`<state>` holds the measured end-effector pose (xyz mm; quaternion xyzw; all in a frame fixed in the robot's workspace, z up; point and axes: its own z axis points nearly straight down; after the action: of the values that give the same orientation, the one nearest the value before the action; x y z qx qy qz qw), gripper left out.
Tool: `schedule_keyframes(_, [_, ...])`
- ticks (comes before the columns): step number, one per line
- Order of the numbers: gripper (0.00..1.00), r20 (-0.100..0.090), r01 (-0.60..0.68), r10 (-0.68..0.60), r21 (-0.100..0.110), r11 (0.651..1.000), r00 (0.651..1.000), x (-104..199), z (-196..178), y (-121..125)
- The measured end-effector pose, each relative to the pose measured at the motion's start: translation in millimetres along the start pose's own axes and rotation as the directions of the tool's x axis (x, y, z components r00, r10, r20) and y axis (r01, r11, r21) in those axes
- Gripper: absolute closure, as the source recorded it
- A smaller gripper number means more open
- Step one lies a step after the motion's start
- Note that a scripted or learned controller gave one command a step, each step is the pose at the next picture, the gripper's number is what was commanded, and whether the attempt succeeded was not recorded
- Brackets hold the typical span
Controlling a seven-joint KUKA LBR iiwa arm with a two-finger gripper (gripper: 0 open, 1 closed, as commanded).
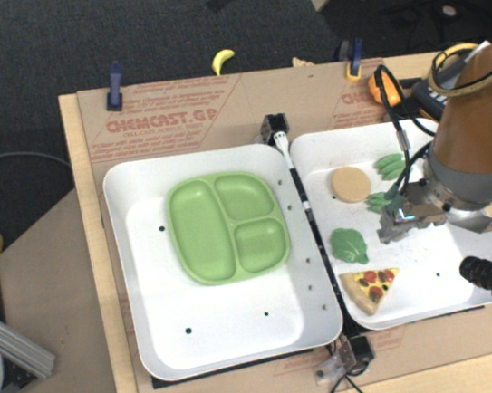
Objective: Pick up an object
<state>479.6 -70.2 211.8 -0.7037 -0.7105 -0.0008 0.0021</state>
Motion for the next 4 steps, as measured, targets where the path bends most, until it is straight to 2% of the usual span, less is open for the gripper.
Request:
schedule_keyframes(1, [1.0,0.002,0.0,0.0,-0.01,1.0,1.0,77.4,-67.8,1.4])
schedule_keyframes(2, [1.0,0.0,0.004,-0.004,-0.009,1.0,1.0,180.9,-116.0,1.4])
schedule_keyframes(3, [1.0,0.004,-0.018,0.018,-0.019,1.0,1.0,94.4,-234.0,1.2])
schedule_keyframes(4, [1.0,0.005,-0.004,0.004,0.008,1.0,1.0,148.4,-139.8,1.6])
